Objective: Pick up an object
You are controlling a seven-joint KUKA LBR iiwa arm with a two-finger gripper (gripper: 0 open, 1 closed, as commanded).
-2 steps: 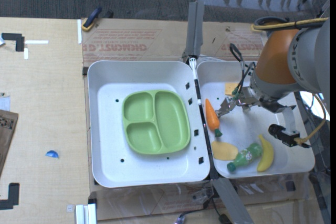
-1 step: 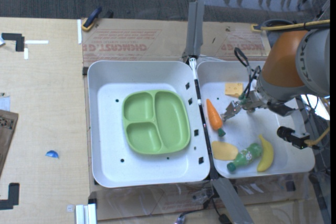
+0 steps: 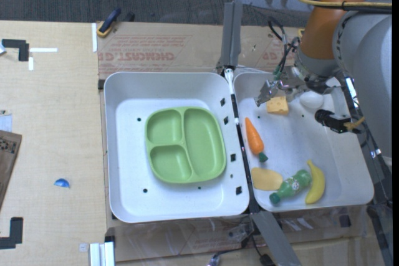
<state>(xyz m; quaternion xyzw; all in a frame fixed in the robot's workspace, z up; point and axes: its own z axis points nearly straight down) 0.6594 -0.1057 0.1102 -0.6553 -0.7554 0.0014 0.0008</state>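
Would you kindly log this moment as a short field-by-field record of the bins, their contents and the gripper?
left bin: holds a green divided plate
right bin: holds cheese wedge, carrot, yellow chip, green bottle, banana
gripper: at the right bin's far end, right beside the cheese wedge
grasp: cannot tell

A pale yellow wedge of cheese [image 3: 278,105] sits in the upper part of the right bin [image 3: 349,196], right of centre in the frame, just beside the end effector [image 3: 272,91]; whether it is gripped cannot be told. Lower down, an orange carrot [image 3: 254,136] with a green tip lies near the bin's left wall. Along the bin's lower edge lie a flat yellow piece [image 3: 267,180], a tilted green bottle [image 3: 290,187] and a curved yellow banana [image 3: 316,182], close together.
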